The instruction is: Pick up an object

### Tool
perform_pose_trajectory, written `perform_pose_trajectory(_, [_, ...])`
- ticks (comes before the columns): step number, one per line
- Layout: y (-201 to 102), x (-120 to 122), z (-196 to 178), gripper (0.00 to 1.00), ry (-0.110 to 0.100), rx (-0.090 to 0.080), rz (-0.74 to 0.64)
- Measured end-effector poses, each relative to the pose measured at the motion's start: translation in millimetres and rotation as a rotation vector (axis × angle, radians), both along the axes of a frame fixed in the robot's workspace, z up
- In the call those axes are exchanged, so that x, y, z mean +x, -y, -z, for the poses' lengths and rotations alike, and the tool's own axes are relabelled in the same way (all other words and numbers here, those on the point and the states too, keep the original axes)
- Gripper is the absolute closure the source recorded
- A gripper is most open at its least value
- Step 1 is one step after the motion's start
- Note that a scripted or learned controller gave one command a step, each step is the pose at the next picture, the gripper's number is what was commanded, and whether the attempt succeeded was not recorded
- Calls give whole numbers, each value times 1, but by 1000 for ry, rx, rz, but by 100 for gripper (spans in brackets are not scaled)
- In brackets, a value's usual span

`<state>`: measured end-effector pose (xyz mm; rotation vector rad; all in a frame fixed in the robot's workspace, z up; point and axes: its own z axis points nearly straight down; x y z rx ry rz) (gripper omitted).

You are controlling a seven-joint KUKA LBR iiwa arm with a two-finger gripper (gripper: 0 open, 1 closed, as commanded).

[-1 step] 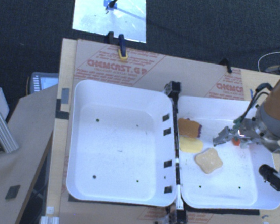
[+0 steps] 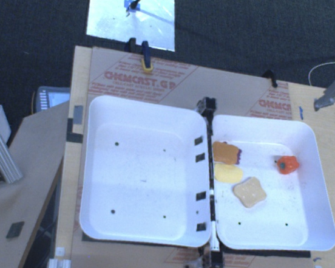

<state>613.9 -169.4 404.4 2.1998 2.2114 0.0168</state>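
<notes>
Holding the objects: right bin [image 2: 324, 209], a shallow white tray with rounded corners; all four pieces lie in its far half
Red piece [image 2: 286, 164]: small, rounded, orange-red with a dark spot on its left side; it lies near the far right of the bin floor, apart from the other three
Orange slab [image 2: 226, 153]: flat, roughly rectangular, orange-brown with a purple strip along its right edge; it lies close to the bin's left wall
Yellow piece [image 2: 228, 173]: flat, pale yellow, oval; just beside the near edge of the orange slab, whether touching cannot be told
Tan piece [image 2: 250, 192]: flat, beige, a square with lobed corners like a slice of toast; just right of the yellow piece, nearest the middle of the bin
Jaws: grey metal parts at the upper right edge of the view, over the far right corner of the counter [image 2: 318, 101], well apart from all four pieces; whether they are released or clenched cannot be told
Edges: the two bins meet along a central seam fitted with small dark clips; the orange slab and yellow piece sit near that seam
Open room: the near half of the right bin's floor is bare, and bare floor surrounds the red piece
Left bin [image 2: 143, 176]: white floor marked by a few small dark dots
</notes>
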Motion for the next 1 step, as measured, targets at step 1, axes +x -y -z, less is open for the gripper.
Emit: perform_pose_trajectory(1, [-2, -2, -1, 100, -15, 4, -5])
